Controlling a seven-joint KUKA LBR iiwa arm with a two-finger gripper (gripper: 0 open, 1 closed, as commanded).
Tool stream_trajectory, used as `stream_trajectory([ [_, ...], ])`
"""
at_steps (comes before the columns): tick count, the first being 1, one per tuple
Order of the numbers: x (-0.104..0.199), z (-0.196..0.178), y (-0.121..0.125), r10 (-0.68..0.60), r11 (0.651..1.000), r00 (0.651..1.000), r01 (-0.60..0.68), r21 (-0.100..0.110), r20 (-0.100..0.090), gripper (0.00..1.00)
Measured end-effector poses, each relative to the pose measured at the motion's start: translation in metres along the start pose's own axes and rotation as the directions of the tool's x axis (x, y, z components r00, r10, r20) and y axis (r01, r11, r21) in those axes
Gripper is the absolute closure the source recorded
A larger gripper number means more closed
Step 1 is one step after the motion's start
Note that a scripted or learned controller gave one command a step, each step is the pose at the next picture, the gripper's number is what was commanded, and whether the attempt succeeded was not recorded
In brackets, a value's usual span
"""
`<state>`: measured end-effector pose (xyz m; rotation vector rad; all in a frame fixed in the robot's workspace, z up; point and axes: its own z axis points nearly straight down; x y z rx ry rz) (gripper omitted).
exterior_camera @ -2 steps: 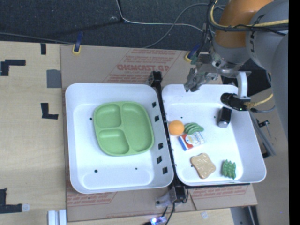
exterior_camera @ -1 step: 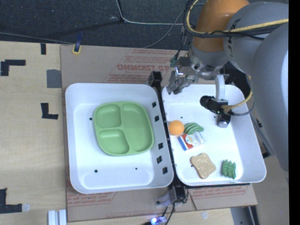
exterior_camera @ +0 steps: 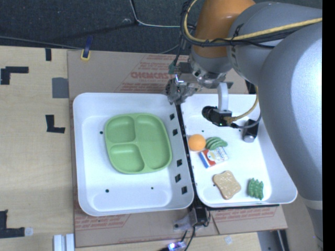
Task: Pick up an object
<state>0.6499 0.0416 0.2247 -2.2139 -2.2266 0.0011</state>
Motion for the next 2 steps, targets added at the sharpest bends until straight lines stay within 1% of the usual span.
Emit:
stream_trajectory([
  [1, 0.0527, -0.0085, -0.0006, -0.001, 1.000, 1.000, 0.001, -0.001, -0.001, 1.00],
  [2, 0.0495, -0.0082, -0.0005, 0.003, 1.000, 1.000, -0.003, 0.000, 0.001, 0.00],
])
